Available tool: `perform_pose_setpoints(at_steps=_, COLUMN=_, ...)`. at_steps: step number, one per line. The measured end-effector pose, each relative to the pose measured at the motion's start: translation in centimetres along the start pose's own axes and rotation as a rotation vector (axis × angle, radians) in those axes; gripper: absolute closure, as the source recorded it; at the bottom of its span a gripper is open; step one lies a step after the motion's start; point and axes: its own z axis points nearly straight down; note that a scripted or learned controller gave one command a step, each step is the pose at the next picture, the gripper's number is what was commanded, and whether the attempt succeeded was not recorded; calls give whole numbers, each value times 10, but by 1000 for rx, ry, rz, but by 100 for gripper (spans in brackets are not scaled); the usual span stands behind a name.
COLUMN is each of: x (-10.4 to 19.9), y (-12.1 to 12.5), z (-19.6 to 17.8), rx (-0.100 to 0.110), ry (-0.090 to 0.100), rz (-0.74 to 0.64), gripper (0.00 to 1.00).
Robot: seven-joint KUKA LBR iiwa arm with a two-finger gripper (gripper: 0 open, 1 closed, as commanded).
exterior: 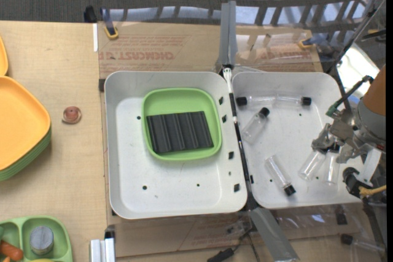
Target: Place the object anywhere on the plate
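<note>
Right bin (288,193), scattered over its floor: several clear plastic tubes with black caps. One tube (280,175) lies near the front, cap toward the front wall; one (253,123) sits near the bin's left wall; one (273,99) rests along the back wall with caps at both ends in sight; two more (313,164) lie close together at the right side, just beside or under the gripper.

Gripper (333,143): low over that right-hand pair, at the bin's right edge. Whether it is spread or closed, and whether a tube sits in it, cannot be told at this angle.

Plate (182,123): green, square with rounded corners, in the left bin (123,150), bearing a dark ribbed insert (179,132). No tube rests on it.

Hazards, as judged:
- Tubes are smooth, round and see-through, so a grasp may slip or close on nothing.
- Two tubes lying close together may be nudged apart or caught together.
- The carry crosses the ridge where the two bins meet, where a loose hold may drop the tube.
- On the ribbed insert a tube may roll off the plate.
</note>
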Motion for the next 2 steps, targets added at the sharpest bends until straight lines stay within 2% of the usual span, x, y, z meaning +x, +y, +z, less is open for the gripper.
perform_pose_setpoints(at_steps=1, x=0, y=0, z=0, rx=0, ry=0, rz=0, gripper=0)
perform_pose_setpoints(at_steps=2, x=-37, y=18, z=-64, rx=0, ry=0, rz=288, gripper=0)
